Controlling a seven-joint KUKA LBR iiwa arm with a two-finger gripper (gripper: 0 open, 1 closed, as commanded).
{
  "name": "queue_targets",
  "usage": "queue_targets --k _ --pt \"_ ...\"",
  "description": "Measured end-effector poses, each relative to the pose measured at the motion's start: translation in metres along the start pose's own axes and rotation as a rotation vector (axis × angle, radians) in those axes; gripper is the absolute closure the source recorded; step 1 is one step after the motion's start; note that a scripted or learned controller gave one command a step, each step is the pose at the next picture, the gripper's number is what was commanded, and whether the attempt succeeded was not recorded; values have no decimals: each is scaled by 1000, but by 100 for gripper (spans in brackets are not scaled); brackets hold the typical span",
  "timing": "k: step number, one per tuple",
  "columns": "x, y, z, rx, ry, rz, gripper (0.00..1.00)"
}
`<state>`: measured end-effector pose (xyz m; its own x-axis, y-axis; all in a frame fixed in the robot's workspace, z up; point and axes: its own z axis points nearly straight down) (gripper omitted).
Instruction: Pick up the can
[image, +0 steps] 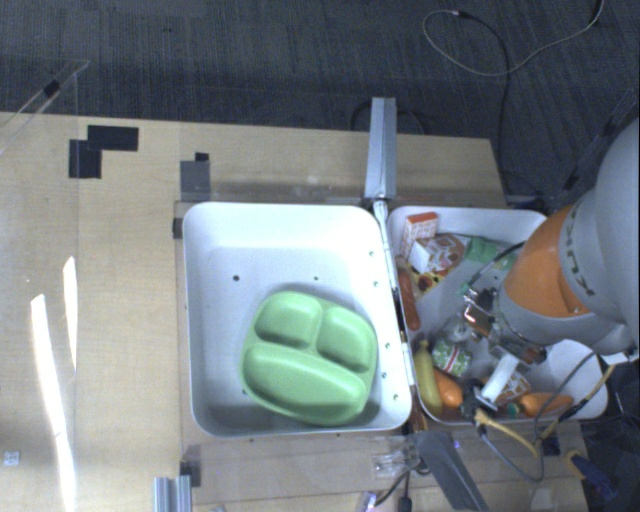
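Saw bare wooden bench (110, 330) at far left, wide open, with black tape marks (98, 148) near its top edge. Found the left bin (215, 300) roomy: held a single green divided tray (310, 355) toward its lower right, close to the shared wall, with bare white floor along the left and top rims. Crossed into the right bin (470, 213), crowded to its rims. Noted a red-and-white carton (422, 232) at its top left corner, print too small to read. Spotted a banana (427, 375) against the left wall and, just right of it, what looked like the can (453, 356), green-labelled, lettering illegible. Placed the gripper (480, 310) just above the can, hemmed in by clutter; could not tell its state.
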<state>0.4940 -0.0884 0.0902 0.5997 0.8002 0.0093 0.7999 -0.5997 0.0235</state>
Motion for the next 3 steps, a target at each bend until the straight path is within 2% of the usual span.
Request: queue_targets --k 1,2,3 --pt "-6 -2 -34 21 -8 115 0" --pt "-4 -1 -44 19 -6 104 100" --pt "-4 -1 -44 19 -7 104 0"
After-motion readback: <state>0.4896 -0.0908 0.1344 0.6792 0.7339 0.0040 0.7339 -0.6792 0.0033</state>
